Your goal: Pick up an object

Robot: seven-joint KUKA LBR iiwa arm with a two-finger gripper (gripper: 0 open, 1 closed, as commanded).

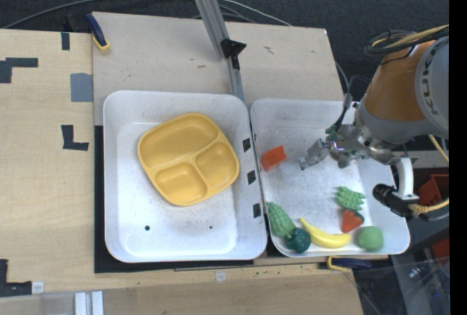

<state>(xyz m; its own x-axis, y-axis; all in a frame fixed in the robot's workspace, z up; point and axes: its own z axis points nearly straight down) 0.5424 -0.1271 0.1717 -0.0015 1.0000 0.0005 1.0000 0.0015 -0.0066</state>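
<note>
Near right bin's front edge, banana (325, 235) lies crosswise, ends upturned.

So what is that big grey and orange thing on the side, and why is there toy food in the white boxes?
That grey and orange thing is a robot arm. At its end is a gripper, a claw with two fingers for picking things up. A computer program moves it. The picture comes from one camera fixed above the bench, looking down at a slant, and the arm reaches in from the right.

On the bench sit two shallow white bins. The left bin has a yellow plate with three sections. The right bin holds the toys: an orange block near the gripper, then along the bottom a green leafy vegetable, a dark teal ball, a banana, a strawberry, a green leafy piece and a light green ball.

The gripper hangs over the right bin, and I can't see anything between its fingers.
</note>
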